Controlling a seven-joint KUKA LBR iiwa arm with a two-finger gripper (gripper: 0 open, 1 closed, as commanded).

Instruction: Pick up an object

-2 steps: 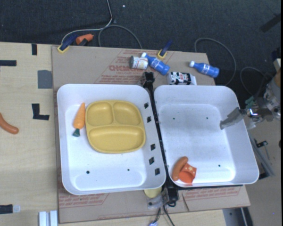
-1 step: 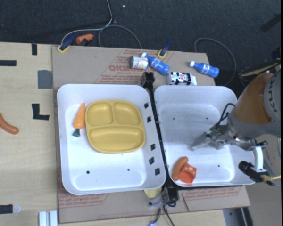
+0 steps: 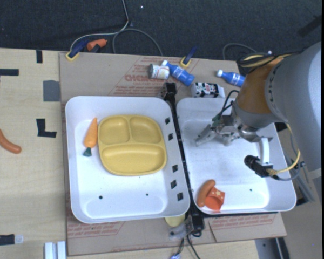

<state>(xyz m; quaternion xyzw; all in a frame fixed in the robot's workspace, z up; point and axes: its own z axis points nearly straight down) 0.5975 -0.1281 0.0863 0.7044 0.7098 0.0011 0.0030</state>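
the gripper [image 3: 201, 140] hangs low inside the right bin [image 3: 232, 198], toward that bin's upper left part, with its two thin fingers [image 3: 205, 136] pointing left at the divider between the bins. the fingers seem slightly spread with nothing between them, though the view there is dim and i cannot be sure of the gap. near the right bin's lower left corner lies a small orange-red toy sausage [image 3: 205, 191] touching a red block [image 3: 216, 198], well apart from the gripper. left of the right bin sits the left bin [image 3: 81, 198], which holds a yellow divided plate [image 3: 132, 144] and, just beside the plate's left edge, a toy carrot [image 3: 90, 134]. beyond the right bin's far rim lie two small blue-and-white bottles [image 3: 181, 73].
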